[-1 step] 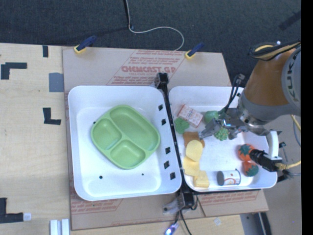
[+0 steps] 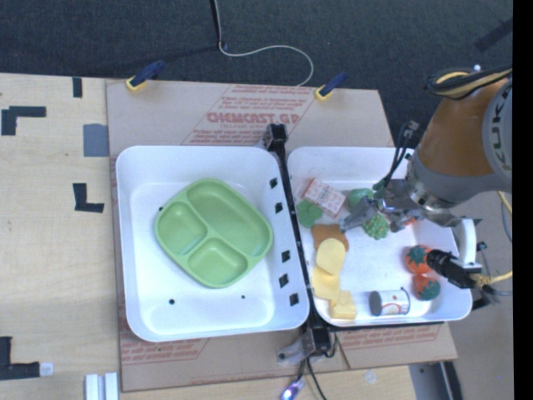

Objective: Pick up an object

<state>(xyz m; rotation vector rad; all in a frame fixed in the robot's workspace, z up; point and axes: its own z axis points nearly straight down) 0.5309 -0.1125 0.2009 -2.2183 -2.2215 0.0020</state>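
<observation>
We saw the pincer (image 2: 372, 217) low in the right bin (image 2: 441, 311), at the broccoli (image 2: 376, 226); its state we couldn't tell. Nothing lifted yet, we judged.

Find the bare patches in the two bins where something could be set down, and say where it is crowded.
Left bin: bare floor along its near edge and right side, around the green plate. Right bin: one bare patch mid-floor, between the yellow blocks, the can and the orange toy. Crowded: the right bin's far part, where the gripper sits among green toys and a packet.
</observation>
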